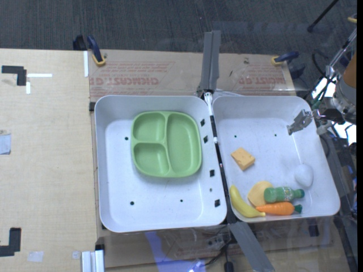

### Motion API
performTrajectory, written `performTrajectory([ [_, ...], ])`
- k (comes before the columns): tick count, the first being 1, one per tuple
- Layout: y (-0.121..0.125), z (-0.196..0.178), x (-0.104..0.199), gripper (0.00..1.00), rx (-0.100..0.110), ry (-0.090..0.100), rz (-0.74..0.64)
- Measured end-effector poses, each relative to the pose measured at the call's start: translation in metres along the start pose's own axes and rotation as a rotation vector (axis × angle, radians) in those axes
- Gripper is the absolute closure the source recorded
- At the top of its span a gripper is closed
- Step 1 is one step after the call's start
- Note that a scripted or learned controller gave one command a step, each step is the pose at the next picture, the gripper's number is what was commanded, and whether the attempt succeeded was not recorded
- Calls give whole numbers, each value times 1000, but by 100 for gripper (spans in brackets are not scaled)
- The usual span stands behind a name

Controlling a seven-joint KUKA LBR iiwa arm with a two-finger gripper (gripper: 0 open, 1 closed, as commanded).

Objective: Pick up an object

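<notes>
The right bin (266, 109) holds a yellow cheese-like block (243, 158), a white egg (304, 175), a green bottle (283, 195) lying on its side, an orange carrot (277, 209), a yellow banana (243, 204) and a pale yellow rounded piece (258, 192). My gripper (309, 124) hangs over that bin's right rim, above and apart from the objects. The egg is the closest object, lying below the gripper toward the front. Nothing is visible in its grasp.
The left bin (113, 169) carries a green divided plate (167, 144). A grey divider post (211, 61) rises between the bins at the back. Blue clamps (91, 45) sit on the bench's rear edge. Cables and a stand crowd the far right.
</notes>
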State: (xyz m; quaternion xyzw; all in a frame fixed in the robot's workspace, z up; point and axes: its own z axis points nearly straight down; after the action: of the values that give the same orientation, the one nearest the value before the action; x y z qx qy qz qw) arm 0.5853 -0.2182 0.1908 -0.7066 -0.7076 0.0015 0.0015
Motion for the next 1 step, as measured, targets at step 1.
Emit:
performTrajectory([
  [1, 31, 70, 103, 0, 0, 0, -20],
])
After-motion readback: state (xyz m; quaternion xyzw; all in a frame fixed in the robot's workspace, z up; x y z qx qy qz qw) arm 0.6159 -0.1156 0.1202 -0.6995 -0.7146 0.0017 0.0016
